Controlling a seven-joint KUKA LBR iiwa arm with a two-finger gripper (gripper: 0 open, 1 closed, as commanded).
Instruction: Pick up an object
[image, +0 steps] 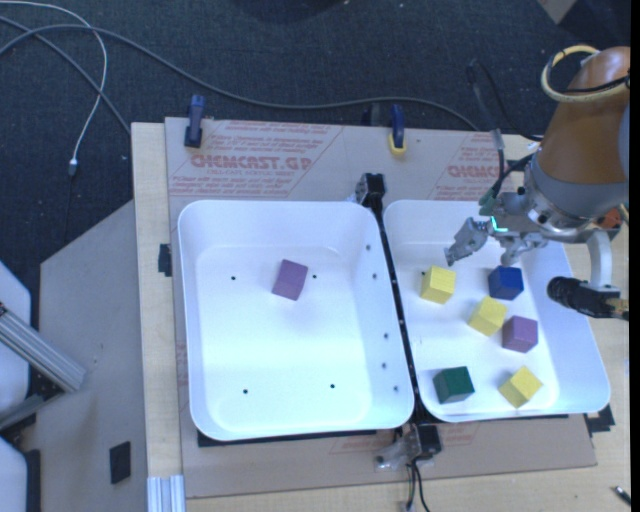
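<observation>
So far nothing's been lifted, by the look of it. Gripper (487, 238) hangs over the right bin (597, 392), up near its back wall, w/ the grey/orange arm (585, 130) coming in from the right. One grey finger (465, 243) sticks out to the left; the other is lost behind the wrist hardware, so can't tell if the tool is apart or together. No block shows in its grasp.

All blocks sit on the bin floors. Right bin has six: yellow cube (437, 285) just below-left of the gripper, blue cube (506, 282) right under it, another yellow block (487, 316) near the middle, purple cube (519, 333) touching or nearly touching that one, green cube (453, 384) at the front, and a third yellow block (521, 386) front-right. Left bin (190, 330) holds one purple cube (290, 279), well apart from the arm.

Judgement: task is at the approach stage. Likeliest targets are the blue or the nearest yellow cube, since they're closest to the tool. Left to do: descend, close on one, raise it clear of the bin.
</observation>
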